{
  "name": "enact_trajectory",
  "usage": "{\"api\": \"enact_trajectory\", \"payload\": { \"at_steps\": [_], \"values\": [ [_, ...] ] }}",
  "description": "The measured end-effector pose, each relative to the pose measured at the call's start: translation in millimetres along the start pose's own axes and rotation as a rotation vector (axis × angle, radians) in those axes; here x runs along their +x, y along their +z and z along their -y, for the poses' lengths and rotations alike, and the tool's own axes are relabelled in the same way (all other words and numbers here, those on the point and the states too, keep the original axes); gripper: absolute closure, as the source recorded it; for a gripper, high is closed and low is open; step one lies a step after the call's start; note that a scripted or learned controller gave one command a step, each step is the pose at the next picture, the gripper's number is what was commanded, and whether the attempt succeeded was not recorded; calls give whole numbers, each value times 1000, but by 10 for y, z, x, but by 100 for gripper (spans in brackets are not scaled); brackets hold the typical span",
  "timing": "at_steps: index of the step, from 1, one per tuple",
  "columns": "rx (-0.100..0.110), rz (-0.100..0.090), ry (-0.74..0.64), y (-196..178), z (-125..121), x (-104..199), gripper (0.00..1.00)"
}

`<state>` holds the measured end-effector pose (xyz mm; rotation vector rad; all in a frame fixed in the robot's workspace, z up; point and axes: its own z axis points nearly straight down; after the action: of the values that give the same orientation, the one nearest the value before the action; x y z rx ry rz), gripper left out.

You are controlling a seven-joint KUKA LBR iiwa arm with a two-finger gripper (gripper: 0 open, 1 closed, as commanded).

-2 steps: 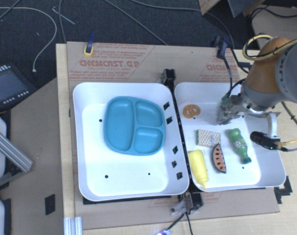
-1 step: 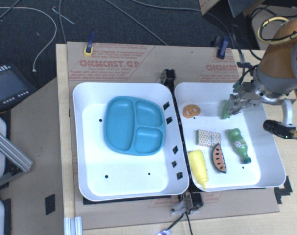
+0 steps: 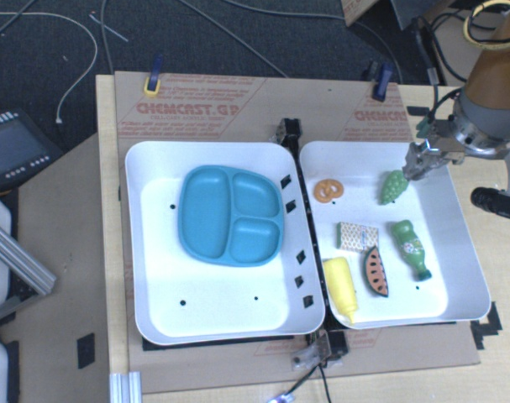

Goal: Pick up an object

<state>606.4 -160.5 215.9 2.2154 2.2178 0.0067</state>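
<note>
Nearest us in the right bin (image 3: 465, 296) we see a yellow bottle (image 3: 341, 287) lying against the front left corner, its tip toward the bin's near edge. Just beside it lies a watermelon slice (image 3: 375, 270), and just behind that a small patterned square packet (image 3: 357, 236) — the 2 nearly touch. To the right lies a green bottle (image 3: 412, 249), tilted, apart from the others. Farther back sits an orange pretzel (image 3: 328, 191) near the divider between the 2 bins, and toward the far right a green bunch of grapes (image 3: 393, 186). The gripper (image 3: 418, 162) hangs just above and beside the grapes, at the bin's far right wall; we cannot tell how its jaws stand, nor whether it touches the grapes. In the left bin (image 3: 154, 250) a blue 3-compartment plate (image 3: 231, 215) lies flat.
</note>
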Motion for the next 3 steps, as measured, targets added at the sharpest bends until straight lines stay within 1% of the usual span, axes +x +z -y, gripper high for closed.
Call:
{"api": "enact_trajectory", "payload": {
  "at_steps": [1,3],
  "values": [
    [10,-4,-3,64,137,506,100],
    [10,-6,-7,-7,352,1773,100]
  ]
}}
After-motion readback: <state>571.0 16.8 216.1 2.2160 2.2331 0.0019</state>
